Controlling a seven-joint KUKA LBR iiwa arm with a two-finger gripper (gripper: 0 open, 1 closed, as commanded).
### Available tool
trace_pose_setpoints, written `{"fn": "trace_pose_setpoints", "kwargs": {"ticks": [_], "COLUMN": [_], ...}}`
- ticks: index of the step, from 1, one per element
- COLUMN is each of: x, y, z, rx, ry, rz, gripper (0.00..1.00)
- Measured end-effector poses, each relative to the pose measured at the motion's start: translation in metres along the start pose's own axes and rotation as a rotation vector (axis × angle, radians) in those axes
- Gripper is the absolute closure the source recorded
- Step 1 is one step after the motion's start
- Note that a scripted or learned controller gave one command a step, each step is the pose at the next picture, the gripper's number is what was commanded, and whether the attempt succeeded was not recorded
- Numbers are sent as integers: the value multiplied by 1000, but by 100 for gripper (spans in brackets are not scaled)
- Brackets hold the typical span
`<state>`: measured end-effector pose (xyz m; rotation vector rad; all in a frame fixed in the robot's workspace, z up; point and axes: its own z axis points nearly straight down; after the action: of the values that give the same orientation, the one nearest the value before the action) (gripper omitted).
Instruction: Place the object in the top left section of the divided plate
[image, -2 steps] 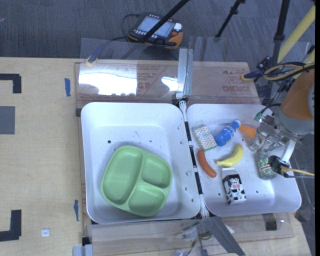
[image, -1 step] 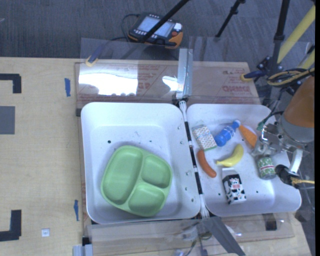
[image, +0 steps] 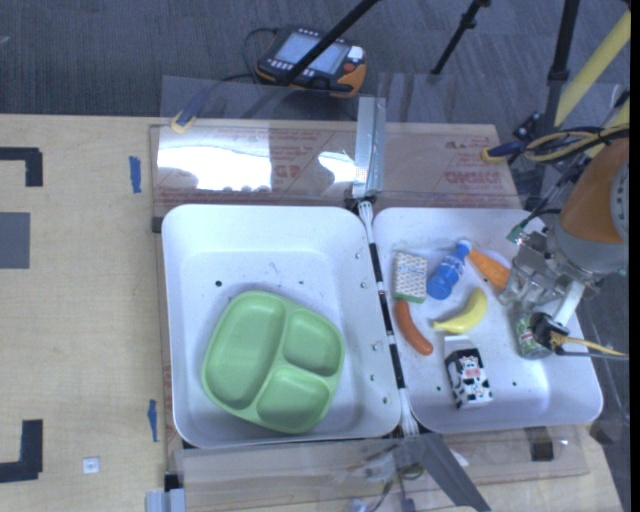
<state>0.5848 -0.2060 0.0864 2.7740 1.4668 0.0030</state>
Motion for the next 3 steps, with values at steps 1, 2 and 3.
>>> {"fn": "trace_pose_setpoints", "kwargs": {"ticks": [1, 2, 3], "x": [-21, -44, -52], "y": [-25, -54, -54], "z": [-1, -1, -1], "rx": [2, -1, -3], "ry": [3, 2, 3], "rz": [-90, -389, -629], "gripper": [100, 100, 100]}}
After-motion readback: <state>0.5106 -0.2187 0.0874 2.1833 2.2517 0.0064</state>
